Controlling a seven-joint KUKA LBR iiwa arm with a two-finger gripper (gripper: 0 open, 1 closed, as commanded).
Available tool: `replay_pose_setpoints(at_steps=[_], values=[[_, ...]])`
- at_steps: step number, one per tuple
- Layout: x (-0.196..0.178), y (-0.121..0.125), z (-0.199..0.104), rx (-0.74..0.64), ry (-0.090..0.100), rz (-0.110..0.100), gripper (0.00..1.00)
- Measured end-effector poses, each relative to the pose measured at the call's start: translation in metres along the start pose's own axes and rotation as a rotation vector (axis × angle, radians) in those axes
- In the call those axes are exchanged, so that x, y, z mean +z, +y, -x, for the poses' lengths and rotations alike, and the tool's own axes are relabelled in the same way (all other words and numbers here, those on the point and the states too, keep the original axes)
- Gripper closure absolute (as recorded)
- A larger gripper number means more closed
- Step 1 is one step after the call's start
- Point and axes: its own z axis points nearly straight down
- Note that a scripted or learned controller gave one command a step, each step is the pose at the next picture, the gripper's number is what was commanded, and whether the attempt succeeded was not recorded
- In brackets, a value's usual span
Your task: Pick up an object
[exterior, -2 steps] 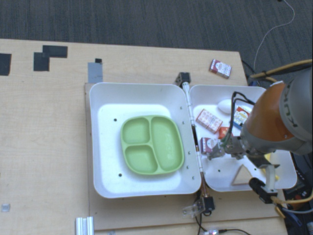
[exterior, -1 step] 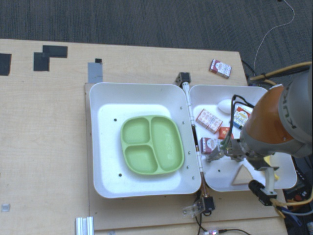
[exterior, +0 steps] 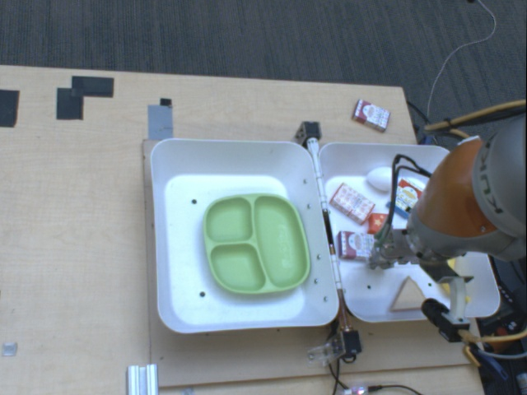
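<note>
My gripper [exterior: 380,256] is down in the right bin [exterior: 362,303], near its left-middle, just right of a small red-and-white carton [exterior: 354,244]. A second red-and-white carton [exterior: 352,202] lies above it, with a small red piece [exterior: 377,223] between them. A white egg-shaped thing [exterior: 379,178] sits at the bin's top, and a colourful packet [exterior: 407,196] shows beside the arm. A tan wedge [exterior: 406,295] lies at the bin's bottom. The arm hides the bin's right half.
The left bin [exterior: 177,245] holds a green three-compartment plate [exterior: 256,243]. Another red-and-white carton [exterior: 371,115] lies on the bench beyond the right bin. Black patches and a grey block [exterior: 160,122] mark the bench at the upper left.
</note>
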Motion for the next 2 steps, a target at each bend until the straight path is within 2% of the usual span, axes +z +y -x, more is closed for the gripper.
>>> replay_pose_setpoints(at_steps=[1,2], values=[[0.0,0.0,0.0,0.001,0.0,0.0,0.0],[0.011,-0.003,-0.002,0.004,-0.001,-0.005,0.0]])
